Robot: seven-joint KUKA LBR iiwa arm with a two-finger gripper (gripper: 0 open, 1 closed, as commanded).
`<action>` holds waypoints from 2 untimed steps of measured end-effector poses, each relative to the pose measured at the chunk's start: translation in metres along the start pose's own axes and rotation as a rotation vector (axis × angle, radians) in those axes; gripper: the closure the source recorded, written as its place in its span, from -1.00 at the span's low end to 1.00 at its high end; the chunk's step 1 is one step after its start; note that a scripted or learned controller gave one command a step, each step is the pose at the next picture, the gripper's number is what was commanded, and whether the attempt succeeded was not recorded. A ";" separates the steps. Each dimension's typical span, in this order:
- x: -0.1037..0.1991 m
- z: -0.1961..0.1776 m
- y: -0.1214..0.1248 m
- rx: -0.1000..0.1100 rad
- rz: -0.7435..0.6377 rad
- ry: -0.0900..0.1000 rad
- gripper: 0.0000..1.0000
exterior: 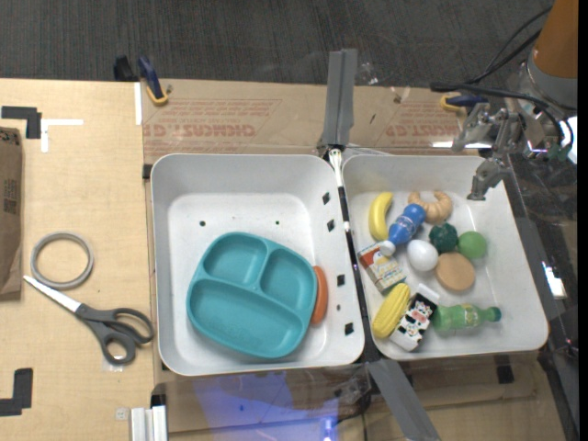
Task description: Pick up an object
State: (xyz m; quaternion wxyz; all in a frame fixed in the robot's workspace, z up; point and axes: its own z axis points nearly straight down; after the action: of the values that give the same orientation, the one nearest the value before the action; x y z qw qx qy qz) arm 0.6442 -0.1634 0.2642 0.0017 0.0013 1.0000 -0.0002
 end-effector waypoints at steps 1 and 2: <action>-0.010 0.167 -0.001 0.001 0.141 -0.002 -1.00; 0.013 0.169 0.063 0.005 0.194 -0.005 -1.00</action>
State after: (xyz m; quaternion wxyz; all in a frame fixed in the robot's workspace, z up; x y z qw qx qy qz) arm 0.6318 -0.1008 0.0947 0.0040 0.0983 0.9952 -0.0025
